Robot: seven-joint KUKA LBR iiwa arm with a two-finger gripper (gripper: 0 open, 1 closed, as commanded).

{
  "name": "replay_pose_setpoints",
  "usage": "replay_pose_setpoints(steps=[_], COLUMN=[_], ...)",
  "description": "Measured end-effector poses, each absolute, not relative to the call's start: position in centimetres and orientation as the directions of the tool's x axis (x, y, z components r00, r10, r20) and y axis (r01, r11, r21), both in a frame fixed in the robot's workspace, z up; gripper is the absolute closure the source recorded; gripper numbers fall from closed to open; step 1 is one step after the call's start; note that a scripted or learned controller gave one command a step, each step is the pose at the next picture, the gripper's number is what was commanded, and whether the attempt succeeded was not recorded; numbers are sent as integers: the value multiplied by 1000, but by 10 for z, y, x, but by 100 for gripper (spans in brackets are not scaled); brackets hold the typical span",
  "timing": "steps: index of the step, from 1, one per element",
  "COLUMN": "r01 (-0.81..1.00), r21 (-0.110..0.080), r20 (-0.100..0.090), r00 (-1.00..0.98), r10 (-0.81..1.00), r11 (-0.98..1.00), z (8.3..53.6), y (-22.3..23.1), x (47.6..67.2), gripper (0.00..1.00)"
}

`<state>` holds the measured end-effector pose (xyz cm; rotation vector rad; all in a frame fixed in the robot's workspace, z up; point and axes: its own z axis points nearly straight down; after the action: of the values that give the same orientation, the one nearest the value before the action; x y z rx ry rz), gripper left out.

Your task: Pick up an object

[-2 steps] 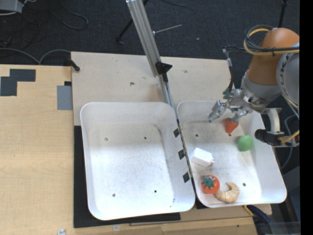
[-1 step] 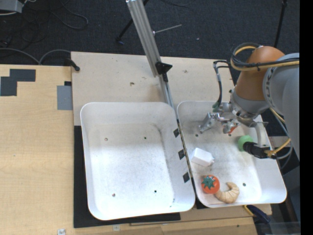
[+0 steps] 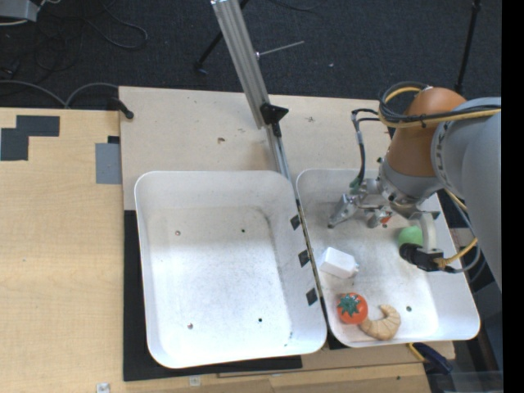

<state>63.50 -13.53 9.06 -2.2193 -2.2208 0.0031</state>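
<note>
Several objects lie in the right bin (image 3: 458, 322). A white block (image 3: 338, 262) sits near the bin's left wall. A red tomato with a green top (image 3: 352, 308) rests at the front, touching a tan croissant (image 3: 381, 323) to its right. A green object (image 3: 410, 236) lies by the right side, partly hidden behind a black cable. My gripper (image 3: 360, 216) hangs low over the back of the right bin, open, with nothing between its fingers. It is behind the white block and left of the green object.
The left bin (image 3: 164, 334) stands beside the right one, with black clips (image 3: 301, 256) along the shared wall. A slanted metal bar (image 3: 246, 64) rises behind the bins. The grey arm with its orange band (image 3: 430, 109) fills the right side.
</note>
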Motion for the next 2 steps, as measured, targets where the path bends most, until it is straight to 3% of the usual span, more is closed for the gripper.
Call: replay_pose_setpoints(steps=[1, 2], r01=[1000, 1000], r21=[-3, 4], r20=[0, -1], r00=[0, 0], r10=[1000, 1000], r11=[0, 0], z=[101, 158], y=[-136, -143], x=[635, 644], gripper=[100, 100])
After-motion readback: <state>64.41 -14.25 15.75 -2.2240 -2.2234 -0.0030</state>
